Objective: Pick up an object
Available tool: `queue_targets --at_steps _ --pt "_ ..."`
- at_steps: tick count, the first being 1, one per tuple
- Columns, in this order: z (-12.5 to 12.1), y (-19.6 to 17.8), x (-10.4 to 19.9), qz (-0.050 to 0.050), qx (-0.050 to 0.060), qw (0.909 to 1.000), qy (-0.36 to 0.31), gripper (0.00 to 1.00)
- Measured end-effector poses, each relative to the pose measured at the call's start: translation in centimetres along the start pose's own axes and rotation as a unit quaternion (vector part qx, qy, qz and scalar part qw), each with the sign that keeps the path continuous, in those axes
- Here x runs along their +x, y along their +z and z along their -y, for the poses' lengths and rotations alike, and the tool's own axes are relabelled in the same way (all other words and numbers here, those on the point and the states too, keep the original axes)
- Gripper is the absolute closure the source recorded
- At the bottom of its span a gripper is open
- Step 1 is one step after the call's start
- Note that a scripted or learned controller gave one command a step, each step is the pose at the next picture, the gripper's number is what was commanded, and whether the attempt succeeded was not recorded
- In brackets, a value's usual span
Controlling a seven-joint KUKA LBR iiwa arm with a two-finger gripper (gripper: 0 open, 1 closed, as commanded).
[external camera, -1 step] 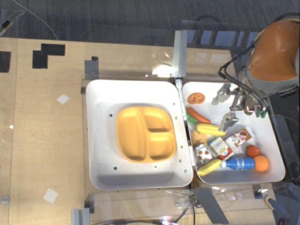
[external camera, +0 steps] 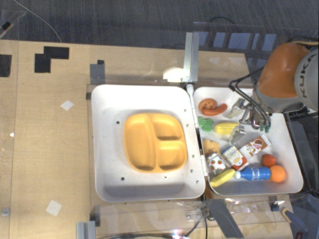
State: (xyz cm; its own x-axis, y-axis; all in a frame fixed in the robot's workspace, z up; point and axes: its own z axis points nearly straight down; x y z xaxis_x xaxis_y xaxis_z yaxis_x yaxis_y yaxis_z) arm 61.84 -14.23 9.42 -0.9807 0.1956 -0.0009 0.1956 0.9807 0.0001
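Over the right bin (external camera: 291, 148), the gripper (external camera: 247, 119) is hanging above the crowded toys, just beside the corn cob (external camera: 225, 129); its grip is unclear, I cannot tell. Descending here, it is risking nudging the sausage (external camera: 211, 106) or packets (external camera: 242, 153) instead of seating cleanly.

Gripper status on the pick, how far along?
Done: the arm has reached over the right bin, and the gripper sits low above the corn cob. In hand: nothing visibly held. The sausage, the blue bottle and the orange all lie in the bin. Left: grasp and lift. The yellow tray lies in the left bin.
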Motion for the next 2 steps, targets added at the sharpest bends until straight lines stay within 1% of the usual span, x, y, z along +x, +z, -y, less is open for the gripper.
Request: queue_targets --at_steps 1,2 --pt "-2.7 0.5 -2.5 -0.013 0.005 0.995 0.098 0.0" --pt "-2.9 -0.8 -3.3 0.005 0.003 0.9954 0.096 1.0"
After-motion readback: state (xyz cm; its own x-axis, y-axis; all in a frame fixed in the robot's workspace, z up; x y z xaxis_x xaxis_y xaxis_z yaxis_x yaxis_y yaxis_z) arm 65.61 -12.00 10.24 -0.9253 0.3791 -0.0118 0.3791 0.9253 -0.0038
